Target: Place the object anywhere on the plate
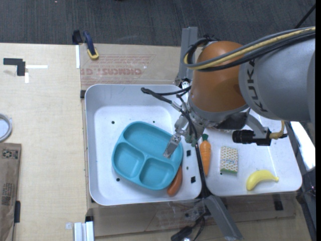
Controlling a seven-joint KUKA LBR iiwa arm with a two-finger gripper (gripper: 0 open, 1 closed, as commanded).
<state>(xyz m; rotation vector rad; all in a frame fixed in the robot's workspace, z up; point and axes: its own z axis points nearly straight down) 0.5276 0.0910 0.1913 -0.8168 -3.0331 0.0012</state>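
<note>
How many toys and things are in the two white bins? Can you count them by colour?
Blue: 1, the blue plastic divided plate
Orange: 2, the orange toy carrot and the orange-brown toy sausage
Yellow: 1, the yellow toy banana
Pale patterned: 1, the small patterned box
Total: 5

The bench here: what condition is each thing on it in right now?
Blue plate: flat in the left bin, nothing resting in its compartments.
Sausage: lying at the plate's lower right rim.
Carrot: lying in the right bin, near the divide.
Banana: lying in the right bin.
Small box: lying flat in the right bin.
Gripper: over the plate's right edge.
</note>
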